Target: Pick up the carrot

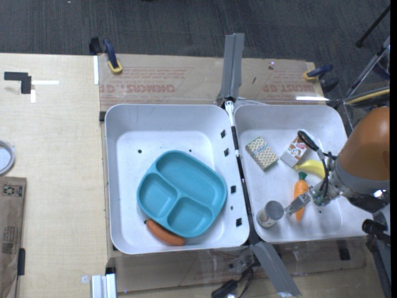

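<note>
Where the carrot point(300, 195) lies in the right bin point(282, 118), slim and orange with a green top, my gripper point(308, 198) sits against it; I cannot tell how it is set. A curved yellow banana point(310, 168) lies just above, a grey can point(270, 214) left.

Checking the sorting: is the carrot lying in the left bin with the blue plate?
No, the carrot lies in the right bin, beside the banana.

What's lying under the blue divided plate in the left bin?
An orange sausage-shaped object pokes out from under the blue divided plate, at its near-left edge, on the left white bin floor. Its far end is covered by the plate, as is anything else beneath.
</note>
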### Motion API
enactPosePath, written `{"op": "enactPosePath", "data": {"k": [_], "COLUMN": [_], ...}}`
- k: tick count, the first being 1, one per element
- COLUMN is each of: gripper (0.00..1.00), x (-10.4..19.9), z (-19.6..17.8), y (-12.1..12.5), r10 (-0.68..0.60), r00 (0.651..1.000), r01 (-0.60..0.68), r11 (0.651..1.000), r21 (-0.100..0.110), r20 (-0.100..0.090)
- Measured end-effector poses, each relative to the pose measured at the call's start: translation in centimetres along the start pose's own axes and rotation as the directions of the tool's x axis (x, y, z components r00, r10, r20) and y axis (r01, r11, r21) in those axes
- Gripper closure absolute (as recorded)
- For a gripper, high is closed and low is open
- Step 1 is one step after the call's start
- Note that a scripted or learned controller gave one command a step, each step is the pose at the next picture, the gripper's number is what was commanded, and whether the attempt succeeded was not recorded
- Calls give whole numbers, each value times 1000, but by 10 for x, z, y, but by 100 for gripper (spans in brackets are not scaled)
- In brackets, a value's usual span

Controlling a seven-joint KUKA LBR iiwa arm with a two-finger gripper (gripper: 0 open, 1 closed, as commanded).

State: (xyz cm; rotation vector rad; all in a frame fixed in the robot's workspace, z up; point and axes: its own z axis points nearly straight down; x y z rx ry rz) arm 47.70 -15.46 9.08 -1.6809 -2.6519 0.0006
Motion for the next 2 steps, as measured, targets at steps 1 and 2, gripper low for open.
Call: {"op": "enactPosePath", "data": {"k": [1,2], "gripper": [100,100], "x": [0,72], "z": [-9,-139], "y": [0,36], "r10": [4,-210], "r00": [1000,978], "r01": [-4,210], "r11": [1000,978], "r21": [-1,-1], "r20": [0,3]}}
